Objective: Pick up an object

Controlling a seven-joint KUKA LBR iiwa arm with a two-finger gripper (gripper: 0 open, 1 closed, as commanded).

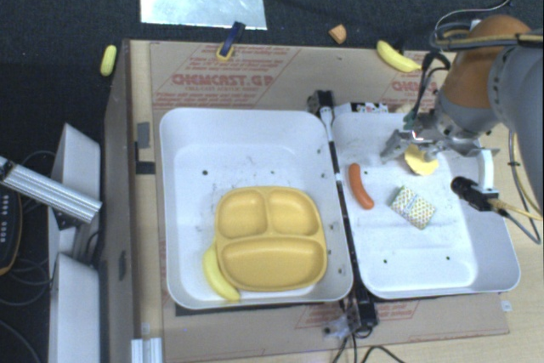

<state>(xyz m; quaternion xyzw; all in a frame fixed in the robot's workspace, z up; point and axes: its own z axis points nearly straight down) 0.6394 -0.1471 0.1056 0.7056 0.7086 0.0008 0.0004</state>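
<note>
Starting at the frame's bottom, we see a yellow divided plate [270, 235] and a banana [217, 276] in the left bin [183, 183]. Right of centre, the right bin [476, 259] holds an orange sausage [361, 185] and a patterned block [413, 207]. Higher up, the tool [418, 144] sits over a yellow piece [422, 162], probably its target; we cannot tell its grip.

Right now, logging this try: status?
Gripper low in right bin, over yellow piece. Grasp unconfirmed. Sausage and patterned block close by.
</note>
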